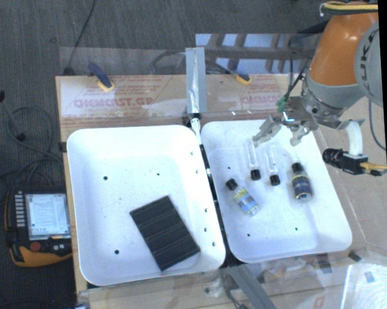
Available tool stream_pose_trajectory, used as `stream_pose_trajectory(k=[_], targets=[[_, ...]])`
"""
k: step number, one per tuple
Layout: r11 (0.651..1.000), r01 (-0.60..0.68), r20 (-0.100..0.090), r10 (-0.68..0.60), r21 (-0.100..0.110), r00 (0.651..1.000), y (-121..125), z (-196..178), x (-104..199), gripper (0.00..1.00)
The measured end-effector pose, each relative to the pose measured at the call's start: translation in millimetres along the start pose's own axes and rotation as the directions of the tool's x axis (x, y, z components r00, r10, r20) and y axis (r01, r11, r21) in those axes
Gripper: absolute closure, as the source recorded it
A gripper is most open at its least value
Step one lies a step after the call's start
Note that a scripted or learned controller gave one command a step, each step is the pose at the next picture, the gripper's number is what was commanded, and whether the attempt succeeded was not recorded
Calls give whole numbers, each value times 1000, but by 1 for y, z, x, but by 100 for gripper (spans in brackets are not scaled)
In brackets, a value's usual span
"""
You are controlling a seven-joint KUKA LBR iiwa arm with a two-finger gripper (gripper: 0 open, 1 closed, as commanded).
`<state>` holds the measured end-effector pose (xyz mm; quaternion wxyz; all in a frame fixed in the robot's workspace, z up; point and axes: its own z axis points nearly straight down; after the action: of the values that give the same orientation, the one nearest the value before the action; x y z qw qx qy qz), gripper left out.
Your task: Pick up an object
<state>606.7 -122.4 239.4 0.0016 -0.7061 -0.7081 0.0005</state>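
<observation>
Objects, big to small: black ridged pad (164, 232) in left bin (89, 157); dark bottle (300, 184), small vial (242, 198), two clear tubes (262, 163) in right bin (329, 234). Tool (282, 132) hovers spread wide, holding nothing, above the tubes. Approach step; next: descend, centre on one tube, close.

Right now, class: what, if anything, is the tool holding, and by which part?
Nothing. The tool hangs open above the right bin, its fingers spread, with no object between them.
</observation>
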Motion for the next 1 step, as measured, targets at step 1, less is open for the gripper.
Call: stream_pose_trajectory(k=[1], targets=[[999,42,0,-42,0,999,-17,138,-31,0]])
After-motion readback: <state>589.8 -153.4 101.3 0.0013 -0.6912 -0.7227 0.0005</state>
